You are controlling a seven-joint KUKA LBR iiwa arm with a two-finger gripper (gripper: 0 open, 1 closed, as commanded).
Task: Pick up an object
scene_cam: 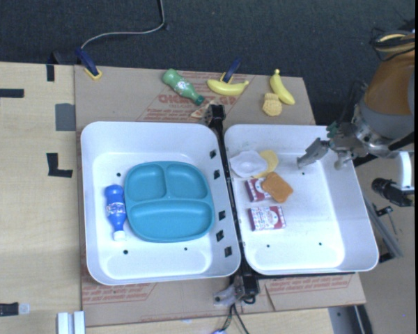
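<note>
Grey two-finger gripper [312, 157] poised above the right shallow white plastic bin [348, 218].
Jaw state cannot be told; the small tan bread-shaped block [276, 186] lies near, ungrasped.

The left bin [97, 141] holds a divided plate [169, 202] at its centre, with a small bottle [115, 211] lying just beside the plate on its left. The right bin [334, 245] holds a clear lid [246, 163], a chip [269, 161], a bread piece [276, 186] and two packets [266, 218] grouped near its left wall, with the gripper [313, 153] above its far right part. Behind the bins, on the cardboard [125, 92], lie another bottle [182, 86], two bananas [227, 87] and a corn piece [272, 105].
</note>
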